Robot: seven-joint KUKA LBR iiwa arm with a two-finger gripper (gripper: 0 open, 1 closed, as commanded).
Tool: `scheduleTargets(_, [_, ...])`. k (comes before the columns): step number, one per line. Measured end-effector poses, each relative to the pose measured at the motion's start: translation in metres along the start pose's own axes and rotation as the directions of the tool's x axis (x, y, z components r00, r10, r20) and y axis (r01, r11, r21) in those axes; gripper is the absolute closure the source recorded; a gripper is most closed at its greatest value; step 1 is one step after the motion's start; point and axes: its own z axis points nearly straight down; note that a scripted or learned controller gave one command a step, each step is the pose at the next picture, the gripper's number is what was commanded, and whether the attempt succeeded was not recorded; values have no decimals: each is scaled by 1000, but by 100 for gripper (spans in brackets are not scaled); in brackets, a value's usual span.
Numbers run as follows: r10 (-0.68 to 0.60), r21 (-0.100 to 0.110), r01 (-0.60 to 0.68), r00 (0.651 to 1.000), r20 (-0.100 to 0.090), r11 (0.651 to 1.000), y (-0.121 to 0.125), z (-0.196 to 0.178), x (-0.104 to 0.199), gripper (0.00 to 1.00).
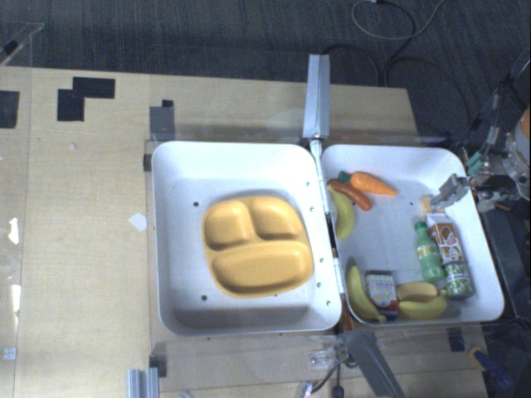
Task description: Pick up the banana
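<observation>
Three bananas lie in the right bin (398, 160). One banana (343, 215) rests against the bin's left wall, below a red pepper (352, 195). A second banana (361, 292) curves along the front left corner. The third banana (423, 308) lies by the front wall, under a pale yellow piece (417, 289). My gripper (450, 192) hangs over the bin's right side, just above a green bottle (429, 254). It is well apart from all three bananas, with nothing seen in it.
A carrot (372, 184) lies at the back of the right bin. A can (381, 288) sits between the front bananas, and a carton (450, 255) lies beside the bottle. The left bin (174, 222) holds a yellow divided tray (254, 245).
</observation>
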Motion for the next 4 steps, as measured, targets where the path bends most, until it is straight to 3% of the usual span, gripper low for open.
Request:
scheduleTargets(1, [-71,2,71,997,-1,997,-41,147,53,0])
scheduleTargets(2, [-150,-1,150,989,-1,989,-40,87,136,0])
scheduleTargets(3, [-299,-1,299,954,-2,954,-37,87,200,0])
scheduleTargets(4, [-317,-1,317,948,-1,948,-40,87,141,0])
